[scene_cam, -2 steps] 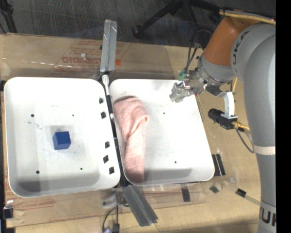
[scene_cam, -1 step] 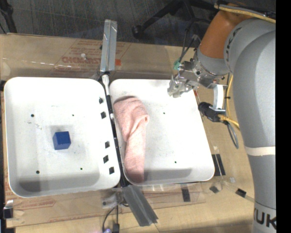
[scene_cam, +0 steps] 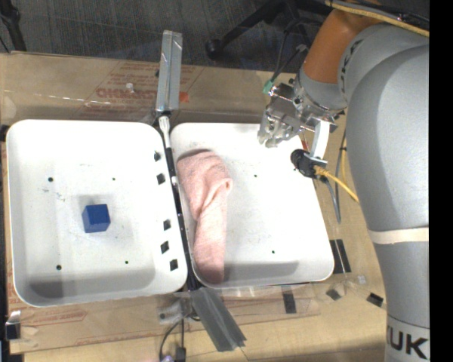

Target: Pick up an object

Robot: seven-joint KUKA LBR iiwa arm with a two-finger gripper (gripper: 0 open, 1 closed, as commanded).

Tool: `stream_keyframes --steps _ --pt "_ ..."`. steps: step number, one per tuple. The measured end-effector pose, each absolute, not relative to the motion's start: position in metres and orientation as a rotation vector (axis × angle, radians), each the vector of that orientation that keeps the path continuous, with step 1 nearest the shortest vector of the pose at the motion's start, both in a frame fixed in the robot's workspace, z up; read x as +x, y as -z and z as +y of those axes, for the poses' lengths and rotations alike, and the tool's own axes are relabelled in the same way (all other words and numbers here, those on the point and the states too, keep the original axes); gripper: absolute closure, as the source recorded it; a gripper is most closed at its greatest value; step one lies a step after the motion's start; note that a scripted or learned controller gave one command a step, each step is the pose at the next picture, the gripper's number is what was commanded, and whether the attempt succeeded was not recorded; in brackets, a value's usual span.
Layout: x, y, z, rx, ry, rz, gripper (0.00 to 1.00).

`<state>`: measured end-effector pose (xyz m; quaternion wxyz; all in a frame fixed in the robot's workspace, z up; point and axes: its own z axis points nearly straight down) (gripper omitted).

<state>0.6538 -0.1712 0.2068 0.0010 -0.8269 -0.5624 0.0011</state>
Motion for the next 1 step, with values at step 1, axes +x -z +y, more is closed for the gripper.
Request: stream_keyframes --steps 1 --pt "0.6565 -0.1997 -0.1593 -2.798 -0.005 -1.423 1.00"
